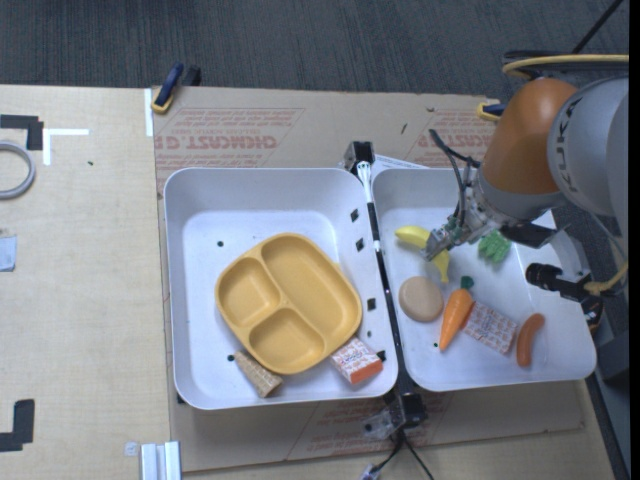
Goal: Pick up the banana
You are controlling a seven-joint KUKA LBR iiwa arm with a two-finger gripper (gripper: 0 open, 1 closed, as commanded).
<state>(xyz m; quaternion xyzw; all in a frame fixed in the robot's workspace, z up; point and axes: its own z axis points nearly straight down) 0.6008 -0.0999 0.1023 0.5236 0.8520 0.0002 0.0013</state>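
The banana [410, 236] is yellow and lies in the right bin [560, 368], near its left wall at the back. One end points left; a short yellow piece shows lower down, below the gripper. My gripper [444, 240] hangs straight over the banana's right half and covers its middle. The grey arm with its orange band [525, 138] comes in from the upper right.
In the right bin, a tan round piece [421, 299], a carrot [455, 315], a green broccoli [493, 247], a red-patterned packet [490, 328] and a sausage [528, 338] lie close by. The left bin [190, 268] holds a yellow divided plate [288, 302], an orange box [357, 362] and a brown cracker [258, 373].
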